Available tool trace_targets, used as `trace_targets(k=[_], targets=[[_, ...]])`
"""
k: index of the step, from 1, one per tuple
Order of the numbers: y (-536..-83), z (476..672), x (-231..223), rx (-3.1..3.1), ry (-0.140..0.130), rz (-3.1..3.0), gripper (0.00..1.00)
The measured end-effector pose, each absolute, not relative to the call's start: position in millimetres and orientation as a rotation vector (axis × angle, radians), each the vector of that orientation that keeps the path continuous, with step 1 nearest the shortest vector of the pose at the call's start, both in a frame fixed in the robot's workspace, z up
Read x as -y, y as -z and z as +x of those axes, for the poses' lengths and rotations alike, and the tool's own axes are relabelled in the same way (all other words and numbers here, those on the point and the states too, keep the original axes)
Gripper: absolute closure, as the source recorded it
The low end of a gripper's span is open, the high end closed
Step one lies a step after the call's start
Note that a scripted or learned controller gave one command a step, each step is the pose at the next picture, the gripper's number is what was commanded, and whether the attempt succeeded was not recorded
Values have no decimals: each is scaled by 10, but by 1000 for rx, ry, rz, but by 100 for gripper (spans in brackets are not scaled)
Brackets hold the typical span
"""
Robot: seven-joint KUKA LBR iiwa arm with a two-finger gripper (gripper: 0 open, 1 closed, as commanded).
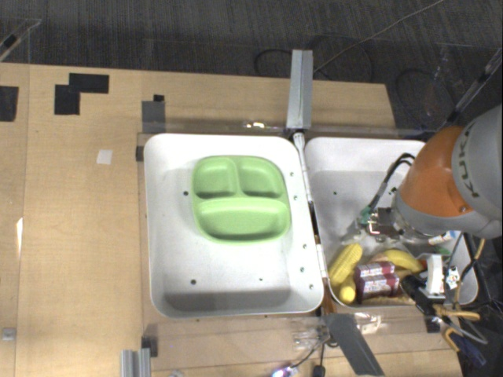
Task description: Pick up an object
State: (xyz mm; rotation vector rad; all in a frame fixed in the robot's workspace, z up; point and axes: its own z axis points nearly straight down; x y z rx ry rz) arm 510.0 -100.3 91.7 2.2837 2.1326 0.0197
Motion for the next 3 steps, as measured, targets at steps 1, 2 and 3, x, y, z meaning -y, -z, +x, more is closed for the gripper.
trace_targets(k=[1, 2, 3], targets=[[-1030, 5121, 974, -2139, -29, 2280, 100], [-1855, 5148, 401, -2114, -7, 2320, 100], [-1845, 5514, 466, -2030, -3, 2395, 100]])
